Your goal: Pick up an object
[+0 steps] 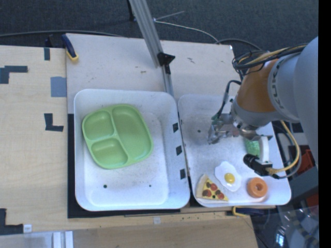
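Note:
My gripper (pixel 215 132) hangs over the middle of the right bin (pixel 199 115), fingers pointing down towards the bin floor with nothing visible between them. Along the bin's near edge lie a toy pizza slice (pixel 211 189), a toy fried egg (pixel 228 176) and an orange toy doughnut (pixel 257 187). A green object (pixel 252 146) sits partly hidden beneath the wrist, right of the gripper. The grey arm with its orange band (pixel 258 89) comes in from the right.
The left bin (pixel 90 190) holds a green divided plate (pixel 117 135). A metal pole (pixel 150 27) slants across the bench behind the bins. Cables (pixel 282 164) loop beside the right bin's right edge.

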Motion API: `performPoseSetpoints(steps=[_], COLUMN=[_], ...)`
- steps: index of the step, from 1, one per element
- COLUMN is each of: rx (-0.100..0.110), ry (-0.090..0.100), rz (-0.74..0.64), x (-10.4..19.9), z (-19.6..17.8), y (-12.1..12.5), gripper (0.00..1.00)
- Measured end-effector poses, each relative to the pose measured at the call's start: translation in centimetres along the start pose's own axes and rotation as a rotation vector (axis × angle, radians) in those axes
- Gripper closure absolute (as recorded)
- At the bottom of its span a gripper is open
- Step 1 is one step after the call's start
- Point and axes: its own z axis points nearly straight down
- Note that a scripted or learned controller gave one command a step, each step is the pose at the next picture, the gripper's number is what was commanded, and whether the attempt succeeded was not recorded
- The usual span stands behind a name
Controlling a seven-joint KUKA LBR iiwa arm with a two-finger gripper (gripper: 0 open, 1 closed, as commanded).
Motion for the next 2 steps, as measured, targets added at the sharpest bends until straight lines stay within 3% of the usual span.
performPoseSetpoints(steps=[2], rx=[-0.009], ry=[-0.002], rz=[0.002], x=[0.8], z=[-10.7], y=[0.8], gripper=[1.00])
